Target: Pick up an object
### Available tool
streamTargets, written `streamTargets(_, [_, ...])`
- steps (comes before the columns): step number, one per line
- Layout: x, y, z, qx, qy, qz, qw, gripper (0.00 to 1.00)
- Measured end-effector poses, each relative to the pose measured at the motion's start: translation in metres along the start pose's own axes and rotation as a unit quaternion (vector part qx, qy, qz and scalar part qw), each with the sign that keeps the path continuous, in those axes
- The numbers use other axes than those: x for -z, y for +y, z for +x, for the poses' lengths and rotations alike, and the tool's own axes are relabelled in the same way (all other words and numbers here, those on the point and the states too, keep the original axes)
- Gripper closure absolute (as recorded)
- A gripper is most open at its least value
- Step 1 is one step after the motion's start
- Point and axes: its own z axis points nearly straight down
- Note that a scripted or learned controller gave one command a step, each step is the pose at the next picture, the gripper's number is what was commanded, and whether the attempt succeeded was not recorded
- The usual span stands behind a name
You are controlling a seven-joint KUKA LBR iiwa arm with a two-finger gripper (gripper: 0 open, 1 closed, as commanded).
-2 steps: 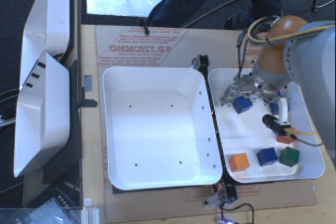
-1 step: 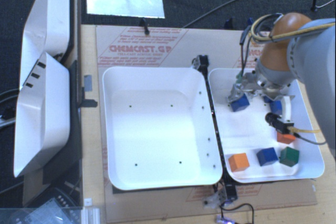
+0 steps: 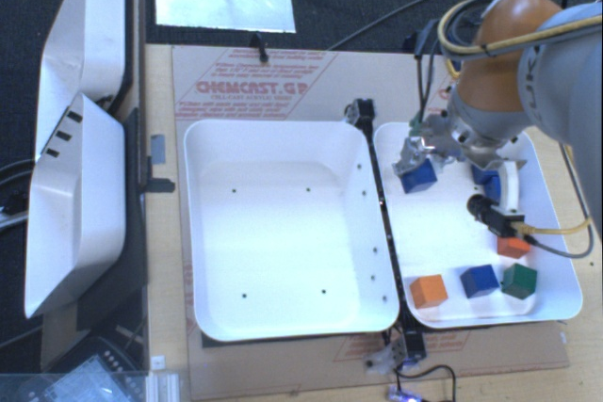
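The left bin (image 3: 283, 231) offers a wide bare floor, so a gripper can come down there almost anywhere. The right bin (image 3: 565, 297) is more crowded — the arm (image 3: 528, 61) and its yellow cable (image 3: 556, 229) cover the far half. Along the near wall stand an orange cube (image 3: 429, 290), a blue cube (image 3: 479, 281) and a green cube (image 3: 519, 281), close together. The middle floor between them and the arm is open.
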Motion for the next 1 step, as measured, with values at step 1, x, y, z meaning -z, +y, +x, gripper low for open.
streamTargets(1, [-0.0054,-0.0098,0.0858,0.001,0.000,0.005,1.0000,1.00])
